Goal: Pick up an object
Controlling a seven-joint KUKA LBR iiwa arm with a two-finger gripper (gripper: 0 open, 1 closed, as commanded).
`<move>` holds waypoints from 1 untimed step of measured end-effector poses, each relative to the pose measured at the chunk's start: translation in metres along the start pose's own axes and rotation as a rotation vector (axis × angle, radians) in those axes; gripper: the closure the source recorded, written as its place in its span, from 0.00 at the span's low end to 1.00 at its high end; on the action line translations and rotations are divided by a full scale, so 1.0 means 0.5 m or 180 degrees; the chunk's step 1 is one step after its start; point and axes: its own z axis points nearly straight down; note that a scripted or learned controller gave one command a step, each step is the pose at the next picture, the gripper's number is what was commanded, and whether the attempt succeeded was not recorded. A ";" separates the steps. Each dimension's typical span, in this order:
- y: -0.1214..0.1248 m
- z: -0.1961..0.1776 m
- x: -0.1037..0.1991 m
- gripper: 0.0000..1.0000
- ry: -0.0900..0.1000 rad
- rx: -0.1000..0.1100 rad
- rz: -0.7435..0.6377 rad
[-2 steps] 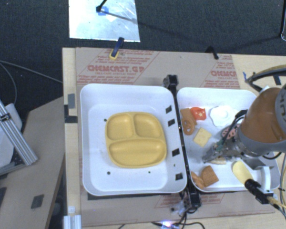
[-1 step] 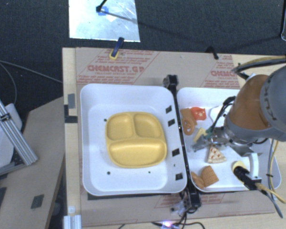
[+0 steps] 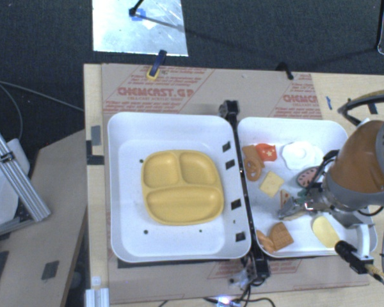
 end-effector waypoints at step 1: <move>0.148 -0.003 0.056 0.00 -0.0001 -0.0031 -0.0040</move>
